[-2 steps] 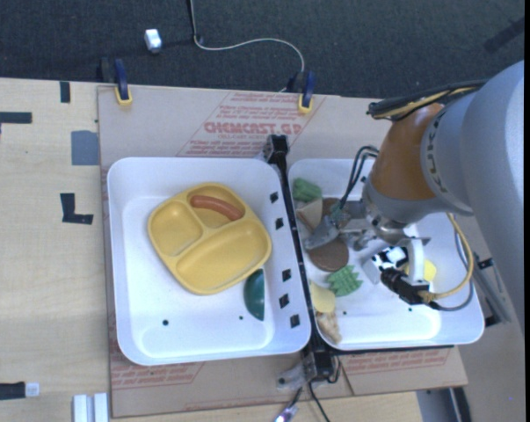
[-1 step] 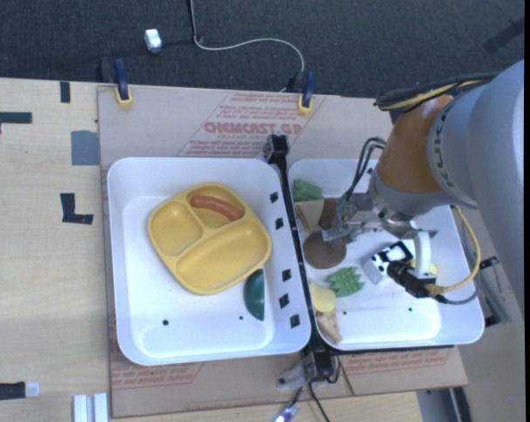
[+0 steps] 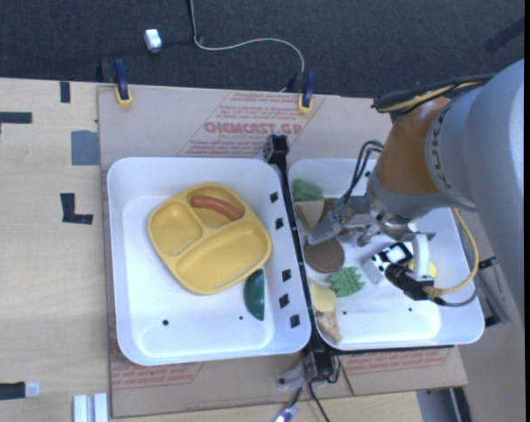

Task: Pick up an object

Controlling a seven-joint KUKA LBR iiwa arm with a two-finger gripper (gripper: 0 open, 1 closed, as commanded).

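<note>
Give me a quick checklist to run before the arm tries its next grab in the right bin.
1. Gripper over the right bin: ok.
2. Target under it: ok, the brown disc lies just below.
3. Gripper holding anything: cannot tell.
4. Room around the disc: not ok, the green leaf and yellow piece crowd it.
5. Yellow tray in the left bin, away from the arm: ok.

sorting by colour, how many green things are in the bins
3 that show: a dark green piece in the left bin just below the yellow plate; two light green items in the right bin, one near the top, one lower. The arm may hide more.
</note>
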